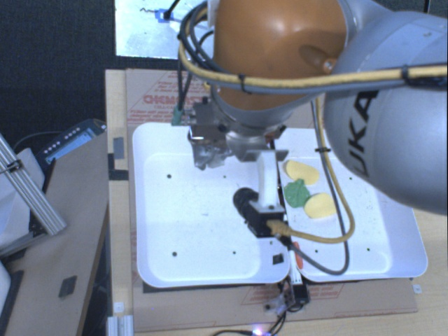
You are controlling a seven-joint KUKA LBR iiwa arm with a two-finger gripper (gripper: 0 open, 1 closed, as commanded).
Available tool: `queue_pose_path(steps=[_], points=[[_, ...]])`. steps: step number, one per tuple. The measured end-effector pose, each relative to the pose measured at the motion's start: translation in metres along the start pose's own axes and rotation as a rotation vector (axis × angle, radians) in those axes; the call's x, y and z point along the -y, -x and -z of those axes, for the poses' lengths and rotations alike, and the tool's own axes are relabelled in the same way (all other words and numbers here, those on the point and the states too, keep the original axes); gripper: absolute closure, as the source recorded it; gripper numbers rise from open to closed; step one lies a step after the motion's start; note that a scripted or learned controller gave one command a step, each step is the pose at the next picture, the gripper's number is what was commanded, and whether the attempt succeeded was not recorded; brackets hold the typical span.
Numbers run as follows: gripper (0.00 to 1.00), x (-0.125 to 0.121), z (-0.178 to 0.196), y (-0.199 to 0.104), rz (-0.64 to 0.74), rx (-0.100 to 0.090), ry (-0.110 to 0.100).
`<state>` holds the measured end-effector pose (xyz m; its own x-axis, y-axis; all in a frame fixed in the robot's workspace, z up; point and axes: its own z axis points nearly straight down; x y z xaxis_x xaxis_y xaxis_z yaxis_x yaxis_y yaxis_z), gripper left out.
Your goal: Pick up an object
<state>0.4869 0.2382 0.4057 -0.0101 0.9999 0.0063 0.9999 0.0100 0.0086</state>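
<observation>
Camera view from above: the hand (208, 152) is seen over the left bin (161, 257), and three small pieces are found in the right bin (392, 257).

At the left, the left bin is seen resting on a printed cardboard sheet (150, 96). Over that bin's back right part, close to the divide between the two bins, the hand is hung beneath the orange-banded arm (280, 33). Whether it is set wide, narrow or closed on anything cannot be told. Further right, near the right bin's left wall, a yellow piece (302, 171) is seen. A green piece (297, 193) is placed just below it, and a second yellow piece (319, 205) just beside the green one. All three are clustered apart from the hand.
</observation>
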Motion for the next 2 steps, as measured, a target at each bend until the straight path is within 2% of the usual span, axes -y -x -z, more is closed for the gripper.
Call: queue_pose_path(steps=[1, 2], points=[[1.0, -0.001, 0.134, 0.003, -0.006, -0.003, 0.008], [1.0, 0.0, 0.13, 0.076, -0.015, 0.007, -0.006]])
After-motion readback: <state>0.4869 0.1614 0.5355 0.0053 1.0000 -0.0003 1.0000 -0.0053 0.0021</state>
